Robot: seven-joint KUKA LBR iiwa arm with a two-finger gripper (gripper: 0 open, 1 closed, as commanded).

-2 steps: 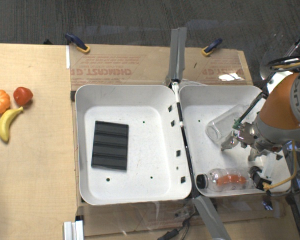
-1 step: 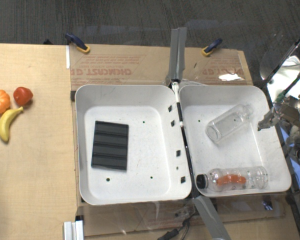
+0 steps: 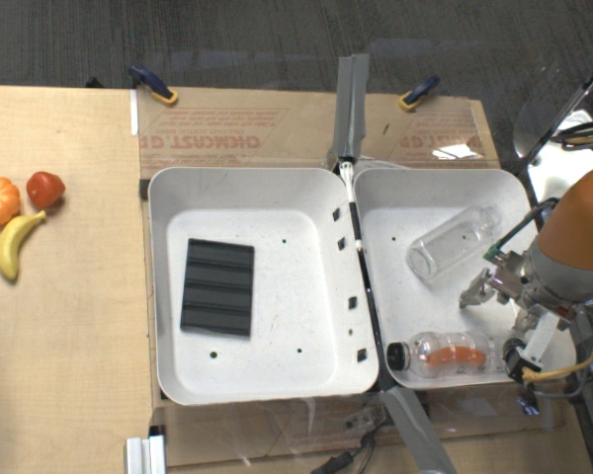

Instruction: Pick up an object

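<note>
Two bottles in right bin | pincer over right edge, opening unclear, nothing held | best: descend square across clear bottle, close mid-body.

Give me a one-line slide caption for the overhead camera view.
Grey KUKA arm's gripper hovers in right white bin between clear plastic cup and black-capped clear bottle.

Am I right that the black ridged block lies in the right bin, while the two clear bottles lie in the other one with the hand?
Not quite: the camera view shows the black ridged block in the left bin; the two clear bottles lie in the right bin, where the hand is.
</note>
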